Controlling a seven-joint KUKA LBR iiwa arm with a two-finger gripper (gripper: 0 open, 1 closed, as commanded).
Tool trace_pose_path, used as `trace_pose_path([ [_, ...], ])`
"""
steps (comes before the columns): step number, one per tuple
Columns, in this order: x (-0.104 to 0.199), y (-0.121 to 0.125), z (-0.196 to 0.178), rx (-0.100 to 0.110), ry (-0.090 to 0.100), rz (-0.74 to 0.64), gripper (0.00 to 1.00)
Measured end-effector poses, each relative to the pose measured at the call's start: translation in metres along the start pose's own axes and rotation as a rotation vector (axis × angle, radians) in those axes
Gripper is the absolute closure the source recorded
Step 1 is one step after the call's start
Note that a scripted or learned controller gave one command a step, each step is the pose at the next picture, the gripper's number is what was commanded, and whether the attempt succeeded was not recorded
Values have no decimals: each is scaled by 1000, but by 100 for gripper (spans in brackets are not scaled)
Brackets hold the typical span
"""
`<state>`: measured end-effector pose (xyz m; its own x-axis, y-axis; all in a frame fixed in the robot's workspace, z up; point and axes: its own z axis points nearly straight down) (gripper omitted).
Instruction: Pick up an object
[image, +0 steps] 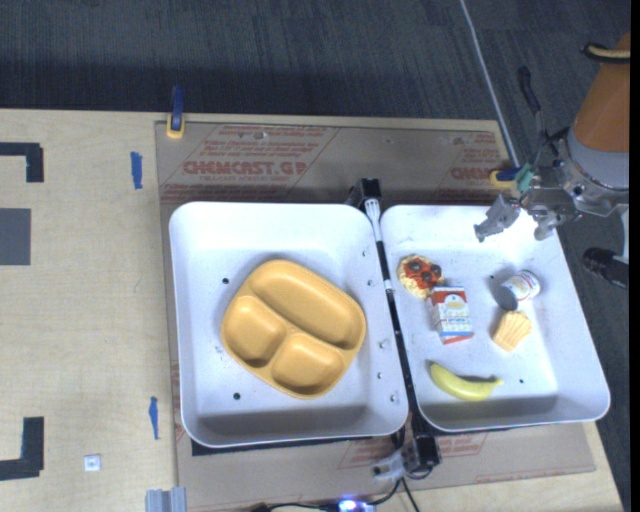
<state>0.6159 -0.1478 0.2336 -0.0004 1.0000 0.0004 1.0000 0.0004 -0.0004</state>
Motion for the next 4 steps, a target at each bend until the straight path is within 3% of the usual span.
trace_pose_path([
  [1, -22, -43, 119, -20, -10, 0, 0],
  [2, 12, -101, 144, -13, -3, 2, 0],
  [3, 54, -135, 148, -4, 1, 0, 0],
  [4, 52, -133, 137, -11, -3, 1, 100],
])
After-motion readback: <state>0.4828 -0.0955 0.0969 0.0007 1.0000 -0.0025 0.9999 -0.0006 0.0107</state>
